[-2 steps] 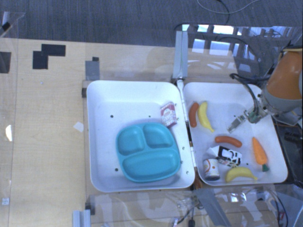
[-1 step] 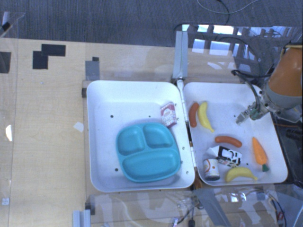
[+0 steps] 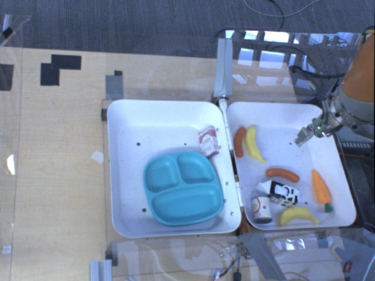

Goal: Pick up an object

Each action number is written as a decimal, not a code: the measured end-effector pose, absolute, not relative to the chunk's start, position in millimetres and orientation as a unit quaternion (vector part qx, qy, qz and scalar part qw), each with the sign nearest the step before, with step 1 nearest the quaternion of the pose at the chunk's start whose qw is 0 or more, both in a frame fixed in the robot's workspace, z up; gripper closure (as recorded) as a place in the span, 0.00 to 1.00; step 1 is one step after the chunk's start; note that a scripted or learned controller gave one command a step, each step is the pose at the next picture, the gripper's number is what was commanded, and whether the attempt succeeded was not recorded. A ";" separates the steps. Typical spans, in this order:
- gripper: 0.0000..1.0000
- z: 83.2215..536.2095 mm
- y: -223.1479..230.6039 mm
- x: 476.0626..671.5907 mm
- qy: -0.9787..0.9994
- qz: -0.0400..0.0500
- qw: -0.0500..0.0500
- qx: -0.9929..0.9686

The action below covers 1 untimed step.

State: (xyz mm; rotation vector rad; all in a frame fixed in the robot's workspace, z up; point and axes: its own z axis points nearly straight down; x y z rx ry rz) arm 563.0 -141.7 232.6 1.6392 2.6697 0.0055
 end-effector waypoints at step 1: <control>1.00 193.3 -180.2 518.5 0.862 0.001 0.003 0.507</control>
